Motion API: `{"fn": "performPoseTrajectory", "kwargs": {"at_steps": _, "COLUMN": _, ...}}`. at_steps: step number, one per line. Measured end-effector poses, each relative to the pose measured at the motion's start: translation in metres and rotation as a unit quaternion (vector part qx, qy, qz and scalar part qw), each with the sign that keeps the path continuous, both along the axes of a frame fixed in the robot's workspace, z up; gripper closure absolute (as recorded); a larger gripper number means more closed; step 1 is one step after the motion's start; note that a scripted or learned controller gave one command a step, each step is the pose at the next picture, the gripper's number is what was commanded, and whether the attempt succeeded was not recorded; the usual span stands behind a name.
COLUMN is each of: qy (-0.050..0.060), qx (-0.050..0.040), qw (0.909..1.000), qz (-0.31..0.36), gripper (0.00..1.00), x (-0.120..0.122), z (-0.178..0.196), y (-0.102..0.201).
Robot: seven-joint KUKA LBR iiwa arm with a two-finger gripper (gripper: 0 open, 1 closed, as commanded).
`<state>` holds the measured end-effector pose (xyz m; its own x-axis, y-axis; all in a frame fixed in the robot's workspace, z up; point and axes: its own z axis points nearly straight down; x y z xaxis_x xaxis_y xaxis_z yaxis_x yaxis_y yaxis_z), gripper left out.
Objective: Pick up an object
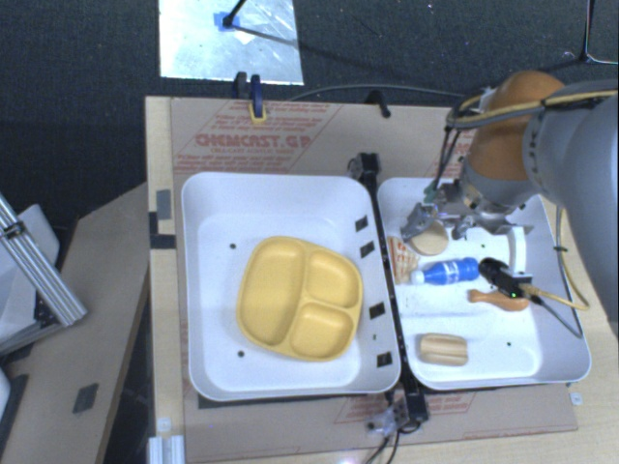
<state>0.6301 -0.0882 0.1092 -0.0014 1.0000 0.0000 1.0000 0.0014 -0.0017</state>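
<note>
A round tan object (429, 240) is lying in the right bin (561, 356), directly below the gripper (440, 218), apparently the pick target. The arm is hanging over it; whether anything is gripped cannot be told. Beside it are lying one blue bottle (447, 272) and one tan roll (442, 349). The left bin (208, 259) is holding one yellow divided tray (300, 298).

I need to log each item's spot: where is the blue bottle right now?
The blue bottle lies on its side in the right bin, near its middle, just below the gripper, with the tan bread roll nearer the camera.
</note>
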Motion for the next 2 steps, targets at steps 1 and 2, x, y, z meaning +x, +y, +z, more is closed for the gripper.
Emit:
{"fn": "performPoseTrajectory", "kwargs": {"at_steps": 1, "qy": -0.001, "qx": 0.0, "qw": 1.0, "qz": 0.0, "gripper": 0.0, "x": 0.0, "z": -0.026, "y": 0.0}}
{"fn": "performPoseTrajectory", "kwargs": {"at_steps": 2, "qy": -0.002, "qx": -0.0002, "qw": 1.0, "qz": 0.0, "gripper": 1.0, "x": 0.002, "z": -0.014, "y": 0.0}}
